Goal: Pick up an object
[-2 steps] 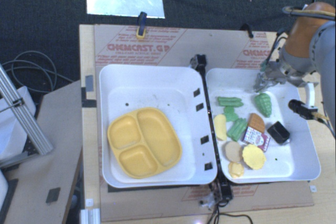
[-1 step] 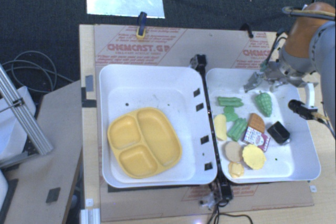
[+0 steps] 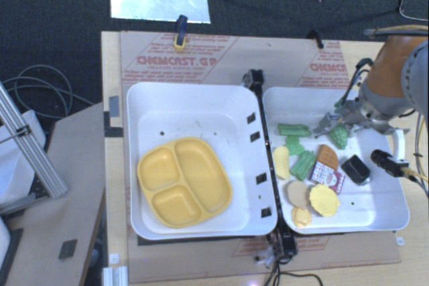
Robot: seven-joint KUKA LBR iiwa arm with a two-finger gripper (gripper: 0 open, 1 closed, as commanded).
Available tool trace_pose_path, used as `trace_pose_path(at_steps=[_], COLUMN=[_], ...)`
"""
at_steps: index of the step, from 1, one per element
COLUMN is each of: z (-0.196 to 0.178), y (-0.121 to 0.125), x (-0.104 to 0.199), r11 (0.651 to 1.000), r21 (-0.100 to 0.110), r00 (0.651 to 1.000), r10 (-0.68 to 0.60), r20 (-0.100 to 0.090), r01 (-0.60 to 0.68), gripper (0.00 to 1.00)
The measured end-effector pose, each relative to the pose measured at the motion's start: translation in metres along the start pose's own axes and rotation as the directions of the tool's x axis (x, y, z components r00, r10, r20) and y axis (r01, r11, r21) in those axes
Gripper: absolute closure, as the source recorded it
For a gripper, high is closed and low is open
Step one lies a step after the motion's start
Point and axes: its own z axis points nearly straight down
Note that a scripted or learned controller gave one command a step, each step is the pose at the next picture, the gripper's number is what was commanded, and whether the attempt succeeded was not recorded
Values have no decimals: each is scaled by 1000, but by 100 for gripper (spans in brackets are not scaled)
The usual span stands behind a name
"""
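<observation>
The right bin (image 3: 379, 219) holds several toy food pieces: a long green pod (image 3: 293, 130), two more green pieces (image 3: 293, 145) (image 3: 303, 165), a pale yellow piece (image 3: 281, 162), a brown toast slice (image 3: 328, 155), a red and white packet (image 3: 326, 176), a black block (image 3: 356, 169), a tan disc (image 3: 297, 193) and a yellow disc (image 3: 324, 200). My gripper (image 3: 332, 122) is low over the back of this bin, right by a green chunk (image 3: 339, 136). I see nothing clearly held.
The left bin (image 3: 167, 100) contains a yellow divided tray (image 3: 184, 181). A black divider with clips (image 3: 258, 137) runs between the bins. The arm's grey body and orange band (image 3: 395, 74) hang over the right bin's far right corner.
</observation>
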Motion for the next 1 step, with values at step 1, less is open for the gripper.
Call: trace_pose_path(at_steps=[1], z=[-13], y=[3], x=[0], r11=[1000], r21=[-9], r00=[1000], r10=[-2], r20=[2], r01=[2], gripper=[100])
